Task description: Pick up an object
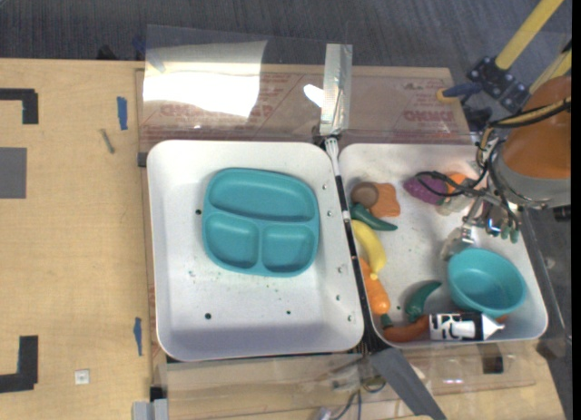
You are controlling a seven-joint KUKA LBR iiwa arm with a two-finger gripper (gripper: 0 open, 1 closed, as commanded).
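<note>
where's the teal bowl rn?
In the camera view, the teal bowl sits in the right bin, near its front right corner, just above the black-and-white bottle.

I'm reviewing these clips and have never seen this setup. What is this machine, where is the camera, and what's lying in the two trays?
One camera looks down at a slant on a bench with two shallow white bins. The left bin holds a teal divided plate. The right bin holds a teal bowl, a yellow banana, a purple toy, a carrot and a black-and-white bottle. The robot arm, grey with an orange band, reaches in from the right, its claw just above the bowl. I can't see anything held.
</note>
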